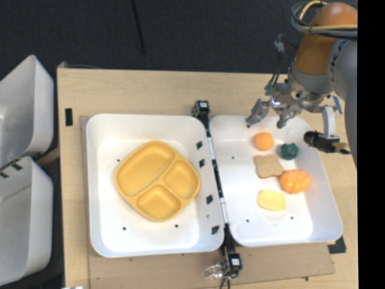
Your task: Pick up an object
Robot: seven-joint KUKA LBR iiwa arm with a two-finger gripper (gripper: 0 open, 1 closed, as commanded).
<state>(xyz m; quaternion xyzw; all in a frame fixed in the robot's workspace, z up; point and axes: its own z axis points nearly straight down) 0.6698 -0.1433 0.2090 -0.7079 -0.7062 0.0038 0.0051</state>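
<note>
Gripper (269, 117) poised over back edge of right bin (325, 221), fingers spread apart, nothing between them. Nothing lifted yet, judging by how things lie: all five small items resting flat on right bin's floor. Orange ball (263, 141) nearest, just below fingertips and apart from them; dark green piece (289, 150) beside it to the right; tan toast slice (267, 165) below; orange pumpkin-like piece (295, 181) touching or nearly touching toast's right side; pale yellow lump (271, 200) lowest. Left bin (102, 233) bearing yellow divided tray (157, 180), well apart from arm. Left to do, by this reading: choose a target, likely the orange ball, descend, close, raise clear of bin
</note>
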